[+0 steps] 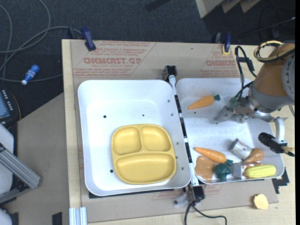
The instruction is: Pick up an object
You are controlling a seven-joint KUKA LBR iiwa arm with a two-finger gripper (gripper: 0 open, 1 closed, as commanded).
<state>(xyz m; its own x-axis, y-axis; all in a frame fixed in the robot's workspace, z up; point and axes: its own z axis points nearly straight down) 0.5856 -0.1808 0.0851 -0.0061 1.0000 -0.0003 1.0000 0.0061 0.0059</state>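
Observation:
My gripper [225, 116] hangs low over the upper middle of the right bin [197, 87], reaching in from the right under the grey and orange wrist. Just up and left of it lies an orange toy carrot [203, 102] with a green top, apart from the gripper. Nothing shows in its grasp. Along the front of this bin lie a second carrot [211, 153], a tan bread-like piece [203, 168], a green item [222, 170], a yellow corn-like piece [260, 171], a small silver cylinder [240, 148] and a brown-orange item [255, 155].
The left bin [93, 102] holds a yellow divided plate [142, 153] at its front middle. A ridge [180, 121] separates the two bins. A small yellow piece [260, 201] lies on the bench outside the right bin's front corner. Cables trail around the arm at the right.

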